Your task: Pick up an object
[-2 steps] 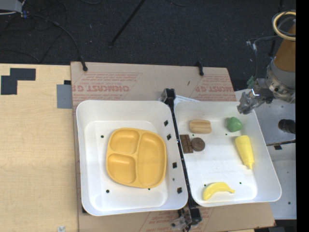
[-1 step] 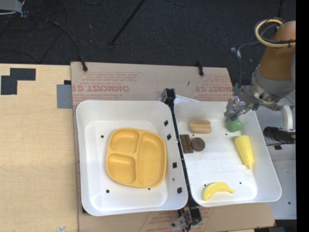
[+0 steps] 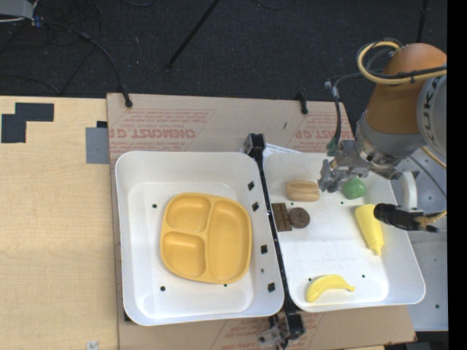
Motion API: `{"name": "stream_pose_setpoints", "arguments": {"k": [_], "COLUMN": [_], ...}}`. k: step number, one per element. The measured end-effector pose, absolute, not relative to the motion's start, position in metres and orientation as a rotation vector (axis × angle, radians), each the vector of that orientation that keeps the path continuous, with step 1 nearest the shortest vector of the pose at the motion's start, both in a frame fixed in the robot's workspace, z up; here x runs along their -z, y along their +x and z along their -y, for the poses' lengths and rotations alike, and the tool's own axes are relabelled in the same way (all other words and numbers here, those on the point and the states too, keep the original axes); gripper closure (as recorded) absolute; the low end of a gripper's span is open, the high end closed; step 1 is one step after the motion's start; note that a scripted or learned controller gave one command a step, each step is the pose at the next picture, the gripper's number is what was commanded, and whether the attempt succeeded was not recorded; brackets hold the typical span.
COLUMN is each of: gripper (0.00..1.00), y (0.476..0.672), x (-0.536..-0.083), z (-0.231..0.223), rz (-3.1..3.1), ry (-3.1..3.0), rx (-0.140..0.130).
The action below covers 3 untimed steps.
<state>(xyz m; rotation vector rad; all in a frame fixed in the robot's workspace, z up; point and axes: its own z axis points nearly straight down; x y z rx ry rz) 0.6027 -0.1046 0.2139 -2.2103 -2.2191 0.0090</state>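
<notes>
Hovering low at the right bin's (image 3: pixel 408 297) back, hand (image 3: pixel 332 177) sits between bun (image 3: pixel 302 191) and green ball (image 3: pixel 354 189), presumably lining up one; grip state can't be told.

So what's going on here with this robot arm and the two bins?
A grey and orange robot arm reaches in over the right bin, its gripper low near the back, between a tan block and a green ball. Nothing looks picked up yet. A banana, a yellow bottle and a brown disc also lie there. The left bin holds a yellow divided plate.
</notes>
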Motion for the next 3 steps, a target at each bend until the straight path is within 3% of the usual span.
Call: {"name": "stream_pose_setpoints", "arguments": {"k": [3], "gripper": [1.00], "y": [0.572], "x": [-0.212], "z": [-0.062], "rz": [2.221], "ry": [-2.211], "rx": [-0.012]}}
